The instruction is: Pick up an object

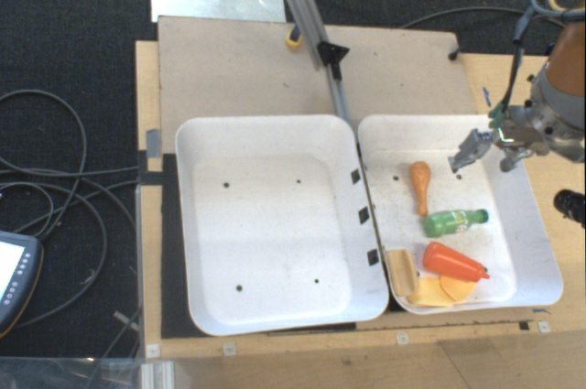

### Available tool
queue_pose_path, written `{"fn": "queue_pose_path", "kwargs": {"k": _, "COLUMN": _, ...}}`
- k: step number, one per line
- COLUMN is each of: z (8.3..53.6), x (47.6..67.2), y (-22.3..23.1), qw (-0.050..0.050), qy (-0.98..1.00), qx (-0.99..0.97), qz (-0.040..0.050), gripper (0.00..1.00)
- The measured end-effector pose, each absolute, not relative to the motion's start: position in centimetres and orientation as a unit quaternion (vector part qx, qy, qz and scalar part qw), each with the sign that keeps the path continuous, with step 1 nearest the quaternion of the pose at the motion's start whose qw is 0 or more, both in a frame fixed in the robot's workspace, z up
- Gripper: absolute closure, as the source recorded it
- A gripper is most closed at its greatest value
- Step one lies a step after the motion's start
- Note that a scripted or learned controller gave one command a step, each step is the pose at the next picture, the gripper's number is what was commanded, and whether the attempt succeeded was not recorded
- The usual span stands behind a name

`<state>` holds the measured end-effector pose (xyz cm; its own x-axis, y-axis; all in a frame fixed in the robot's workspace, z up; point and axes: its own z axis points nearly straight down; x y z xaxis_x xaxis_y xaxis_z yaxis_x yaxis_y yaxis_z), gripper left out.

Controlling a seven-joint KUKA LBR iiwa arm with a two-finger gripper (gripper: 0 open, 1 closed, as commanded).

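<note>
Gripper (488, 154) sits over the right bin (522, 222) near its 1 o'clock corner, fingers spread apart, nothing between them. Candidates all lie in that bin: orange drumstick-shaped toy (420, 184) at 8 o'clock from the gripper, green bottle (454, 221) below it, orange carrot (451, 262) at 6 o'clock, yellow pieces (438, 290) touching the carrot.

Two bins sit side by side on the worktop (229, 67). The left bin (197, 140) fills mid-frame. In the right bin (540, 273), a drumstick (420, 184) lies above a bottle (454, 221); below the bottle a carrot (452, 262); lower left, a block (401, 272) and a wedge (436, 291). The end effector (487, 154) hangs over the bin's upper right.
</note>
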<state>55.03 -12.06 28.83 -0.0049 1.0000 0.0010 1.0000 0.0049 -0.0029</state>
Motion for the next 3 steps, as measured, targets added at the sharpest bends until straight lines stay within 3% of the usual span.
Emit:
{"fn": "queue_pose_path", "kwargs": {"k": 1, "z": 29.0, "x": 55.1, "y": -12.1, "qw": -0.001, "qy": -0.708, "qx": -0.706, "qz": -0.0007, "gripper": 0.0}}
{"fn": "queue_pose_path", "kwargs": {"k": 2, "z": 23.3, "x": 54.8, "y": -13.0, "qw": 0.002, "qy": -0.707, "qx": -0.707, "qz": 0.0013, "gripper": 0.0}}
{"fn": "queue_pose_path", "kwargs": {"k": 3, "z": 18.3, "x": 55.8, "y": -13.1, "qw": 0.001, "qy": -0.707, "qx": -0.707, "qz": 0.0007, "gripper": 0.0}}
